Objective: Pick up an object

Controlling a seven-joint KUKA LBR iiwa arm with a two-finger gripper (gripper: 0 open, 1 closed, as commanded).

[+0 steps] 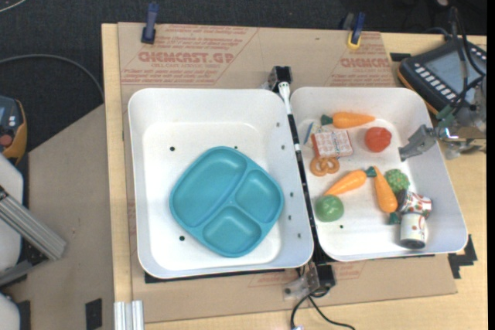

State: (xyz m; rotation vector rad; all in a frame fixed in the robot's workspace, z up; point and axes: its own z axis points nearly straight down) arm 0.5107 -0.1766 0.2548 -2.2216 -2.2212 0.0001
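Red print reading "CHEMCAST G.P" runs across the brown board [232,58] covering the table, well to the left of the claw [418,141] and farther back. The same red word appears again, partly cut off, behind the claw. Smaller print beneath it is too blurred to read.

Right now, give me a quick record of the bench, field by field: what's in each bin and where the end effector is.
left bin: one blue divided plate
right bin: three carrots, first, second, third; tomato; pretzel; small box; green ball; broccoli; can
end effector: over the right bin's right side, near the tomato, holding nothing that can be seen
fingers: cannot tell if open or shut
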